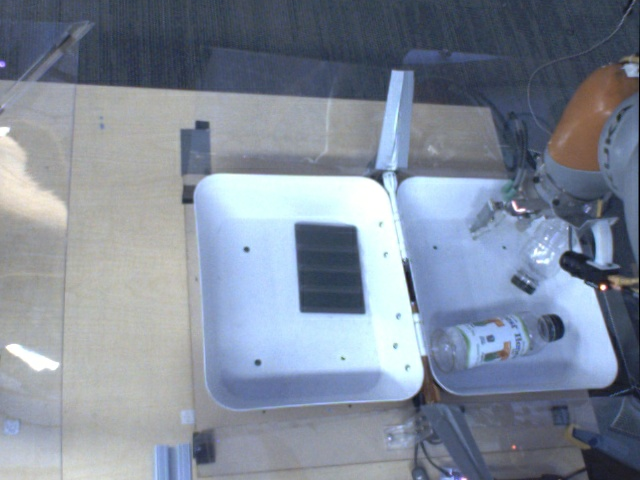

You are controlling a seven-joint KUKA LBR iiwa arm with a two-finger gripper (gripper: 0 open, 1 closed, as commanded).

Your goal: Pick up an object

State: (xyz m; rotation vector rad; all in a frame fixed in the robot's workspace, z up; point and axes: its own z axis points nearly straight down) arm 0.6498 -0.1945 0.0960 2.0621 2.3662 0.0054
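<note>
A clear plastic bottle [495,340] with a white label and a black cap lies on its side near the front of the right bin [440,268]. A smaller clear bottle [541,251] with a dark cap lies tilted near that bin's right side. A flat black rectangular block [330,268] rests in the middle of the left bin [230,298]. My gripper [497,216] hangs over the back of the right bin, just up and left of the small bottle. The grey arm with its orange band [590,118] comes in from the right and covers part of the small bottle.
A metal divider post [396,118] stands at the back between the two bins. The wooden bench [110,268] extends to the left. Cables and brackets [440,438] sit at the front edge below the bins.
</note>
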